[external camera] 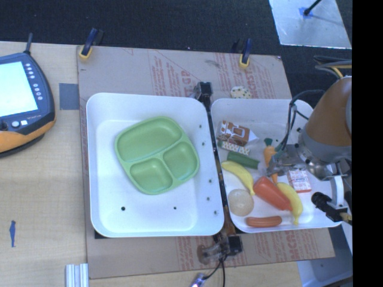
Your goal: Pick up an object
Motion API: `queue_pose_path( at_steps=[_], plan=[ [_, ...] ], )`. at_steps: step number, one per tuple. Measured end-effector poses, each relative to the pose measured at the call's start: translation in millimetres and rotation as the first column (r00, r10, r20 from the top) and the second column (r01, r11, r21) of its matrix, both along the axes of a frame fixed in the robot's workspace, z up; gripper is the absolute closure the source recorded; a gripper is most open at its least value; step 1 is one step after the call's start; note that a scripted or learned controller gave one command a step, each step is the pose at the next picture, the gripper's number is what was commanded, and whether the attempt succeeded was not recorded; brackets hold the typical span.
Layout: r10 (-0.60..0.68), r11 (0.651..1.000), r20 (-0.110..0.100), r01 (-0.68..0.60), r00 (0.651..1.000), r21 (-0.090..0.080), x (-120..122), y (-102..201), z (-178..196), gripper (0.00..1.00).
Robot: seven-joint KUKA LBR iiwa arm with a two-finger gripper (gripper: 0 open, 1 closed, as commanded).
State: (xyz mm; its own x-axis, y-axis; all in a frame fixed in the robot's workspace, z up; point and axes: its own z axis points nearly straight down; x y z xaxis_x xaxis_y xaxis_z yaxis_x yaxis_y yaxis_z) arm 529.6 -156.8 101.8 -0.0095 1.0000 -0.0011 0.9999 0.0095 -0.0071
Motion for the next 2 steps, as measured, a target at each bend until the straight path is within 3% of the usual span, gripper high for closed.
queue_pose_path(
  at_steps=[1,2],
  plan=[
    [-0.005,1.0,0.005,0.005,1.0,0.002,-22,27,105,1.0],
    [-0.003,1.0,0.004,0.003,1.0,0.0,7,92,107,1.0]
  ],
)
